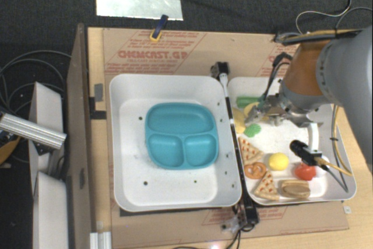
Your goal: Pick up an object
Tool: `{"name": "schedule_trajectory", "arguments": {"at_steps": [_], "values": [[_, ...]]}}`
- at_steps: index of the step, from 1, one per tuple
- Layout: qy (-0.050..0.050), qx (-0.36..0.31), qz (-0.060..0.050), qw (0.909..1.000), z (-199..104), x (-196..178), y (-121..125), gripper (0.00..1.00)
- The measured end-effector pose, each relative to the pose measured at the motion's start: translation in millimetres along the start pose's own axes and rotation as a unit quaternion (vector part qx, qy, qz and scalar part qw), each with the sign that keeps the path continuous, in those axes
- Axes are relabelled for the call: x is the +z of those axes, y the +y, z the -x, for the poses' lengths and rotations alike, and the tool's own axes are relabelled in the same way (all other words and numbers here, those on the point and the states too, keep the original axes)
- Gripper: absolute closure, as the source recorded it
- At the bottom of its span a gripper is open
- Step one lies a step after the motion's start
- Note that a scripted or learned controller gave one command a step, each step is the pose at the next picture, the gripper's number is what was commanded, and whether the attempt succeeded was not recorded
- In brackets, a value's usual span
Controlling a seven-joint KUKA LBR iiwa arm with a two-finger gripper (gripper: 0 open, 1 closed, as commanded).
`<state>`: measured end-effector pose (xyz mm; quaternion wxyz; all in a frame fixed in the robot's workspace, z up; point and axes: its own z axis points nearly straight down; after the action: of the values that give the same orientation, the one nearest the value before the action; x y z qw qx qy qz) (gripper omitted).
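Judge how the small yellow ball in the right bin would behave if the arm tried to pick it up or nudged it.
The yellow ball looks round and smooth, so it would probably roll if nudged and might slip from a pinch. The pretzel and red tomato sit close beside it and may limit its travel. It looks like toy food, so likely light.

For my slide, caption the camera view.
Arm reaches into right bin of toy food; blue tray sits in left bin.
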<state>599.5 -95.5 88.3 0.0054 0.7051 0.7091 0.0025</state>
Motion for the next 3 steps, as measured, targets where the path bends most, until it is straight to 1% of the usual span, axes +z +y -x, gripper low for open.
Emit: {"name": "schedule_trajectory", "arguments": {"at_steps": [1, 2, 3], "values": [[0.002, 0.0, -0.005, 1.0, 33.3, 2.8, 71.2, 0.0], [-0.001, -0.001, -0.009, 1.0, -7.0, 2.0, 68.7, 0.0], [0.001, 0.0, -0.004, 1.0, -7.2, -10.4, 71.3, 1.0]]}}
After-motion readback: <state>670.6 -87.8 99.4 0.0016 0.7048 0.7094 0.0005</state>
